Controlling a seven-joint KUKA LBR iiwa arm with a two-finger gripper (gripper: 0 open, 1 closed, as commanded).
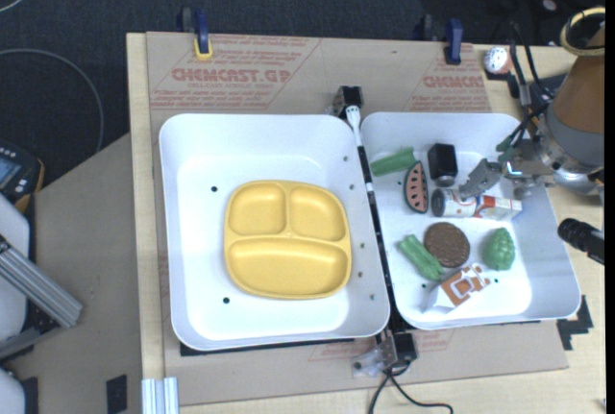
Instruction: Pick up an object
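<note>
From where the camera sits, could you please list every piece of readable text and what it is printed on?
"CHEMCAST GP", red, on the brown board behind the left bin.
"CHEMCAS...", the same print, partly cut off, on the board behind the right bin.
Tube label and orange-and-white packet: print too small to read.

Glossy yellow plastic tray (286,239) in smooth white plastic bin (183,210); matt brown paper-faced bench (154,85); grey metallic hand (480,177) beside dull black block (442,160).
</note>
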